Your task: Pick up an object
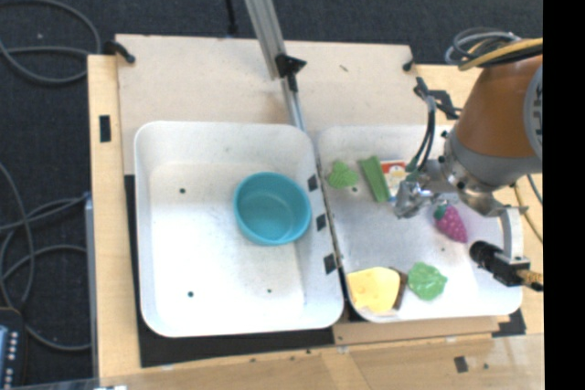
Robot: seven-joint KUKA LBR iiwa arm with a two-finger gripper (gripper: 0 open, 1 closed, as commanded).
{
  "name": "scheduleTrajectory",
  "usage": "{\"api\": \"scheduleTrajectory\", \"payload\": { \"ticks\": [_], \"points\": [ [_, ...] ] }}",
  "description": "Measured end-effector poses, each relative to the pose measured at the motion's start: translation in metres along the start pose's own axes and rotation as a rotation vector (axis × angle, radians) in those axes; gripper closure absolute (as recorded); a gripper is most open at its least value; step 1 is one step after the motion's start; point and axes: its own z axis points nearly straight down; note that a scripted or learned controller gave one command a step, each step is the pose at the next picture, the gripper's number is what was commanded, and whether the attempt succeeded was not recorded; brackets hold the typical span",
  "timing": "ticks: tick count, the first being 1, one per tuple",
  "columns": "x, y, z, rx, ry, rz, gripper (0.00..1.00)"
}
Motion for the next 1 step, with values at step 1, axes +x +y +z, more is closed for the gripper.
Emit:
{"api": "scheduleTrajectory", "payload": {
  "ticks": [1],
  "points": [
    [-0.0089,0.0072,-0.0587,-0.001,-0.001,0.001,1.0]
  ]
}}
